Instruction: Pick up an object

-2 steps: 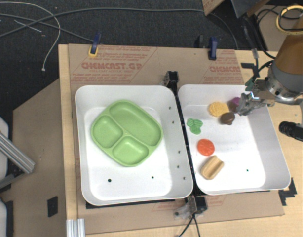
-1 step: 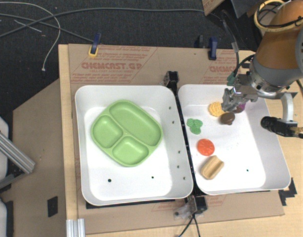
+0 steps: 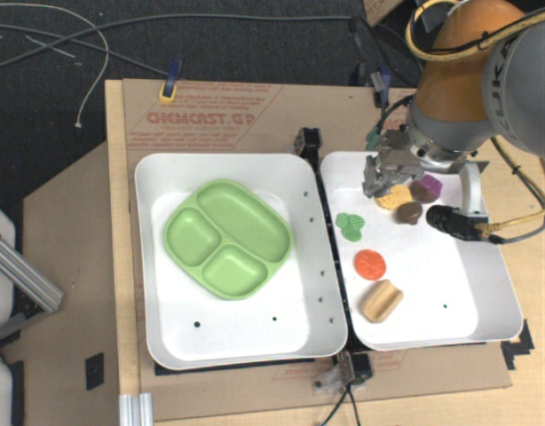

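My gripper (image 3: 382, 183) is low over the far part of the right bin (image 3: 432, 327). Just under and beside it lies a yellow waffle-like piece (image 3: 392, 200), partly hidden by the gripper. A purple piece (image 3: 426, 187) and a brown round piece (image 3: 408, 212) lie close to its right. Nearer the bin's left wall sits a small green leafy toy (image 3: 350, 226). Below that lie a red-orange disc (image 3: 370, 264) and a tan bread-like roll (image 3: 381, 300).
The left bin (image 3: 166, 327) holds a green divided plate (image 3: 226, 237). A black clamp (image 3: 307, 140) sits at the far end of the wall between the bins. Cardboard (image 3: 201, 114) lies under both bins, with cables on the dark floor behind.
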Controlling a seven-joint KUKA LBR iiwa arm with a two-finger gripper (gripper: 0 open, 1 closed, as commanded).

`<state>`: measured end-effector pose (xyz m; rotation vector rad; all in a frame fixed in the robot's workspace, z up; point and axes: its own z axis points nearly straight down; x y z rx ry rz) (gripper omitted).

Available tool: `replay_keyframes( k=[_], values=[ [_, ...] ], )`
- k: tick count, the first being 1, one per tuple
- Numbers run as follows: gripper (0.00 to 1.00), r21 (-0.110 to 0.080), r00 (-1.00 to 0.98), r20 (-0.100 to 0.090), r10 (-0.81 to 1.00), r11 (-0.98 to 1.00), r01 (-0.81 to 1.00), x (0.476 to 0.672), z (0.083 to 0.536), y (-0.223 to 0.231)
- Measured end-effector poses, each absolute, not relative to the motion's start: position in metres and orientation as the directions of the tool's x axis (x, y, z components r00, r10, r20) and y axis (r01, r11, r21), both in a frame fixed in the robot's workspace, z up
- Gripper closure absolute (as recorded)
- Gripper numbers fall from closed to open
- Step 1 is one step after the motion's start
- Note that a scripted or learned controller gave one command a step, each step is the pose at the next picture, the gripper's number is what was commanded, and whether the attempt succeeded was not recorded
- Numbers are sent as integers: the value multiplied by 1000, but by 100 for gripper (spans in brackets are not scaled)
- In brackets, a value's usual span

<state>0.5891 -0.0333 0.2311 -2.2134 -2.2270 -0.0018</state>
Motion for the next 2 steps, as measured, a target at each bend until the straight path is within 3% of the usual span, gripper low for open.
replay_keyframes(
  k=[1,2],
  values=[
    [100,2,-6,2,1000,6,1000,614,227,16],
    [100,2,-6,2,1000,6,1000,620,234,65]
  ],
)
